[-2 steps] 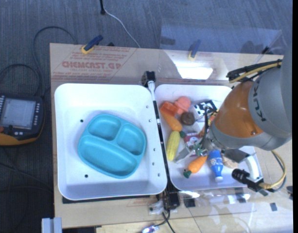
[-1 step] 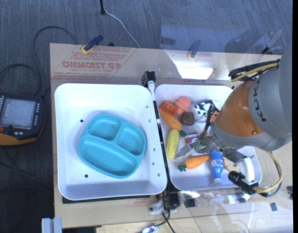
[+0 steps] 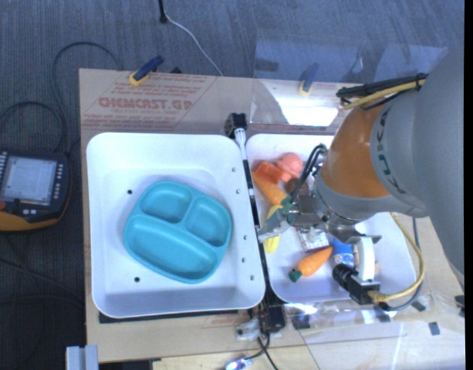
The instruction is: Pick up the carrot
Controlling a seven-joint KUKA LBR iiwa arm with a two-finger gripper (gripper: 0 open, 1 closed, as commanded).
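The carrot (image 3: 314,261) is seen lying in the right bin (image 3: 398,264), just below and right of the fingers (image 3: 298,210), whose state cannot be told, with nothing seen gripped.

We see a blue divided plate (image 3: 179,231) lying inside the left white bin (image 3: 113,160); left of that bin, on the carpet, sits a teach pendant (image 3: 26,187), and behind it a cardboard sheet (image 3: 147,102) carries a blue-yellow clamp (image 3: 146,68)
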